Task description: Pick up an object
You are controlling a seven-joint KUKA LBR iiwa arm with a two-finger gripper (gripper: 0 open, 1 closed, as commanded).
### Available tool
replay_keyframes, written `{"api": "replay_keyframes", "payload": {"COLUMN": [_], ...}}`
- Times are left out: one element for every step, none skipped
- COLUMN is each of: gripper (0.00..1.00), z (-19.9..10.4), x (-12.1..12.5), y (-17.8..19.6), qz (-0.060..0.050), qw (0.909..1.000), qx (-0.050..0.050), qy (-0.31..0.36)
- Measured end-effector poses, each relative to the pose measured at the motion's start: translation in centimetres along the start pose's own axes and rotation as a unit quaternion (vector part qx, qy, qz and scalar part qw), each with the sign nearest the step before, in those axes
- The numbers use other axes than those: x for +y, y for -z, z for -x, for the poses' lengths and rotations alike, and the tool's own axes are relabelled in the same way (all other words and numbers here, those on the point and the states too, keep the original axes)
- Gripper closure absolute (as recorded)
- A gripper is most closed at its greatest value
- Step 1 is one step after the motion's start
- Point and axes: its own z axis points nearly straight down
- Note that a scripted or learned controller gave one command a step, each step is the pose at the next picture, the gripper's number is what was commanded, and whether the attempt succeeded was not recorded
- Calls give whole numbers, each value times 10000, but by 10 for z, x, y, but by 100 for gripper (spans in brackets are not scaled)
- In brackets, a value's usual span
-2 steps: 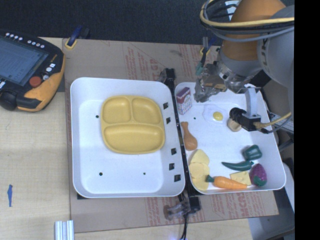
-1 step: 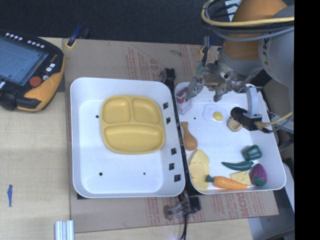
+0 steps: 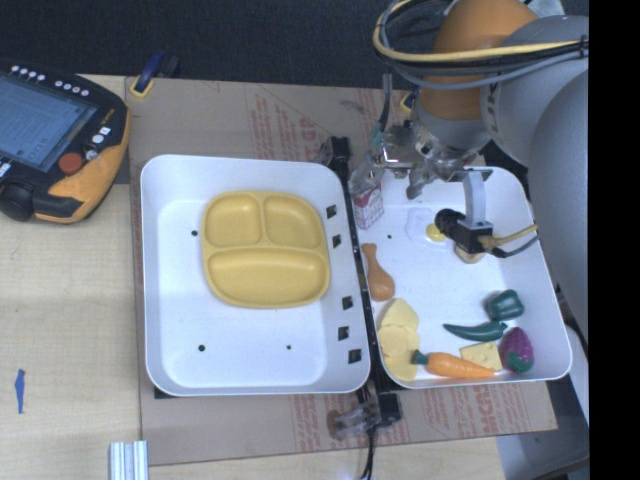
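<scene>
Two glossy white bins sit side by side on the wooden table [image 3: 60,298]. The left bin [image 3: 170,348] holds a matte yellow plate [image 3: 266,248] moulded into three compartments. The right bin [image 3: 545,298] holds small plastic toy foods: a tan drumstick [image 3: 377,271], pale yellow chips [image 3: 400,333], an orange carrot [image 3: 455,365], a slim green chilli [image 3: 475,330], a green pepper [image 3: 503,305], a purple eggplant [image 3: 516,348], a cheese wedge [image 3: 482,354], and a small red-and-white carton [image 3: 368,205] at its upper left corner. The gripper [image 3: 432,173] hangs over that bin's upper part, near the carton; whether it is spread or pressed together cannot be told.
</scene>
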Motion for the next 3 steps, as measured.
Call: {"api": "replay_keyframes", "payload": {"gripper": [0,0,0], "z": [-3,-10,-9], "x": [10,10,9], "y": [3,3,3], "qz": [22,14,6], "qw": [10000,10000,10000], "qx": [4,4,3], "qy": [-3,-4,-4]}}
